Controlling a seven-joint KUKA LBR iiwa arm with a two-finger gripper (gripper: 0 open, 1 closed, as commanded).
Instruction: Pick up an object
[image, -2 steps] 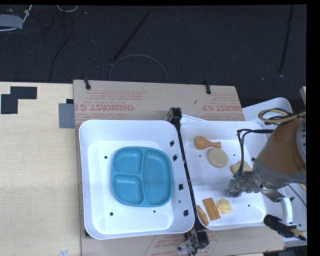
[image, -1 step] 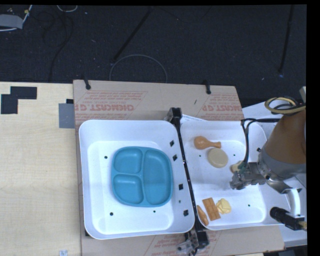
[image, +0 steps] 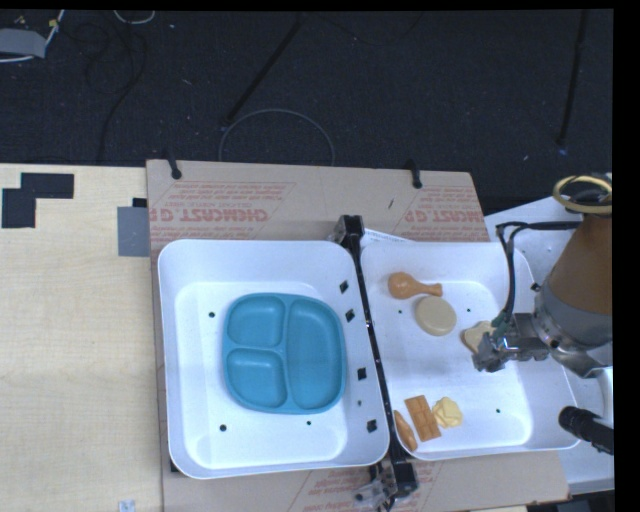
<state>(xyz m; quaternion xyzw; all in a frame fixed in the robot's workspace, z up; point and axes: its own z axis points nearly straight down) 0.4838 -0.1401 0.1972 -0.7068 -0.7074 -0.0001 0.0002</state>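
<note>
We start with the counter (image: 70, 300), which carries two shallow white bins side by side. The left bin (image: 190, 270) holds a blue divided tray (image: 283, 352) lying flat near its middle. The right bin (image: 500, 415) holds the small things a pick could take: a tan round disc (image: 436, 317) near the middle, an orange drumstick-shaped piece (image: 412, 286) just above it, and, near the bottom wall, a brown ridged slab (image: 422, 417) with a pale yellow lump (image: 448, 411) touching its right side and a narrow orange piece (image: 404, 430) just to its left.

The arm (image: 590, 280) reaches in from the right, and its end effector (image: 492, 350) sits low over the right half of the right bin. A small pale beige piece (image: 474, 334) lies at its tip, but we cannot tell whether the end effector is released, clenched, or grasping it.

We judge the step in hand to be the approach or closing stage of a grasp on that beige piece. The next move calls for a firm close on it, then a straight lift clear of the bin wall.
</note>
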